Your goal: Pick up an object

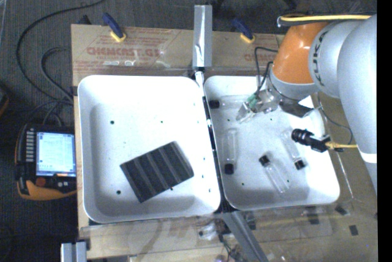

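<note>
Camera view: gripper (256, 103) over right bin (324, 190), grip state unclear; clear vial (230, 145) lies just below-left of it.

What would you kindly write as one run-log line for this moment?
arm: over right white bin | pincer: low at bin's upper part | left white bin: black ribbed rectangular block | right bin: small clear black-capped vials
</note>
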`<act>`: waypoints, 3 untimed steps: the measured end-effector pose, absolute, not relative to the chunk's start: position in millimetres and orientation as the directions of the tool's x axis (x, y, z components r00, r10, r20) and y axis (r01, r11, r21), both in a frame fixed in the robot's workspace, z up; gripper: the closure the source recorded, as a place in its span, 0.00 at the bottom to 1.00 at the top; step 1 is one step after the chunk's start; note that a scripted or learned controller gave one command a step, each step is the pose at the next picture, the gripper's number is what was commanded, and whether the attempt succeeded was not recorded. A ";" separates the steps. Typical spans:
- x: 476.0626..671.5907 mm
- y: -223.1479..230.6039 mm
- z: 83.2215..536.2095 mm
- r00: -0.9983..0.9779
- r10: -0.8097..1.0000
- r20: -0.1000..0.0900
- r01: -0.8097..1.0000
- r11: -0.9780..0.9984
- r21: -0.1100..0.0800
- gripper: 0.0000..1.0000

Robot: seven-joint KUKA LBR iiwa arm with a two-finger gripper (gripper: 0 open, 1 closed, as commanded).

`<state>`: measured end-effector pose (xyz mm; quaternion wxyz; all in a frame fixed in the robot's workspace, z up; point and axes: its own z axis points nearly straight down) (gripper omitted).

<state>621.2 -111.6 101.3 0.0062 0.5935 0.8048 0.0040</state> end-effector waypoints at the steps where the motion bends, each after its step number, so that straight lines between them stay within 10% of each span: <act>1: 621.1 -111.6 101.2 -0.295 0.955 -0.005 0.955 0.295 0.014 0.00; 2: 668.4 -103.6 90.5 -0.320 0.947 -0.005 0.947 0.320 -0.002 0.00; 3: 663.0 -109.9 95.4 -0.315 0.949 -0.005 0.949 0.315 -0.023 1.00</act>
